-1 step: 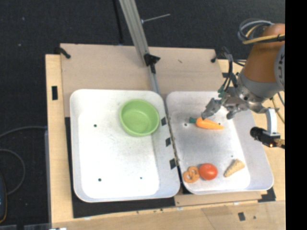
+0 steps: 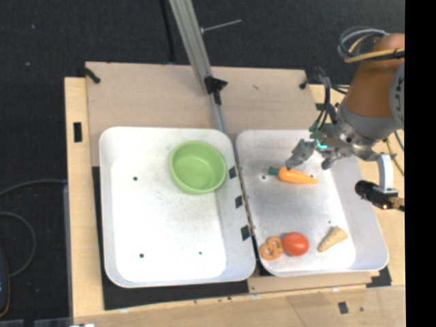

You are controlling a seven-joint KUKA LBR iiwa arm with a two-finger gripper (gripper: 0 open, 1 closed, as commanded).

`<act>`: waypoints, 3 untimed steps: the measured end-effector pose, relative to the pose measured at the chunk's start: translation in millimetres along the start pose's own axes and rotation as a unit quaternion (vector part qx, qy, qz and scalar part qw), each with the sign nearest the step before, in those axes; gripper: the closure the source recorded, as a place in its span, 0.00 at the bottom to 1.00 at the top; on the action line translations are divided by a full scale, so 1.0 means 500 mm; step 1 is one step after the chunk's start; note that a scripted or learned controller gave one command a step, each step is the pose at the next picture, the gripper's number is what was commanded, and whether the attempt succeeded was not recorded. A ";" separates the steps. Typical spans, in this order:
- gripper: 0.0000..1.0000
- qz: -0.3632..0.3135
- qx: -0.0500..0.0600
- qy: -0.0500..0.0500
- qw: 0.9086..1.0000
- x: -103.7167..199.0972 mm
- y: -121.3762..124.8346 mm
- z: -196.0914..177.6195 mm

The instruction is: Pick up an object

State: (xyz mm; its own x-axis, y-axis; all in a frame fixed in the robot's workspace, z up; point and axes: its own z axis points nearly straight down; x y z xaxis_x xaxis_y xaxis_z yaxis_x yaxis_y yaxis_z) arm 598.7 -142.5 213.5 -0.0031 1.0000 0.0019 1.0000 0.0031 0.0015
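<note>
No readable writing, brand or label on anything in frame.

Counts: two white bins, one green bowl, one toy carrot, one tomato, one pretzel, one wedge-shaped tan piece, one arm.

Left bin (image 2: 122, 203) holds just the green bowl (image 2: 198, 167), upright, sitting in the upper right part of that bin, near the divider between bins.

Right bin (image 2: 354, 251) holds four items. Toy carrot (image 2: 296, 176), orange with a green stem end pointing left, lies flat in the upper middle. Red tomato (image 2: 296, 243) sits near the front edge, with the pretzel (image 2: 272, 248) touching or just beside it on its left. Tan wedge (image 2: 332, 238), maybe bread or cheese, lies to the right of the tomato, apart from it.

Gripper (image 2: 314, 157) hangs over the upper part of the right bin, just above and right of the carrot. Fingers spread apart, nothing between them. One finger (image 2: 298, 157) points down-left toward the carrot's stem end; contact can't be confirmed from this angle.

A grey metal pole (image 2: 194, 43) slants across the bench behind the bins.
</note>
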 end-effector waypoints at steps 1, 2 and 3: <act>0.00 0.002 0.003 -0.002 1.000 -0.018 0.010 0.115; 0.00 0.003 0.003 -0.002 1.000 -0.022 0.007 0.219; 1.00 0.004 -0.001 -0.002 1.000 -0.023 0.012 0.191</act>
State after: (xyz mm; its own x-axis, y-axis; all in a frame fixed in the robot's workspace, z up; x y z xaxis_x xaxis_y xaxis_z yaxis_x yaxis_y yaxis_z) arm 604.9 -153.6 118.1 0.0053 1.0000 -0.0019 1.0000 -0.0053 0.0045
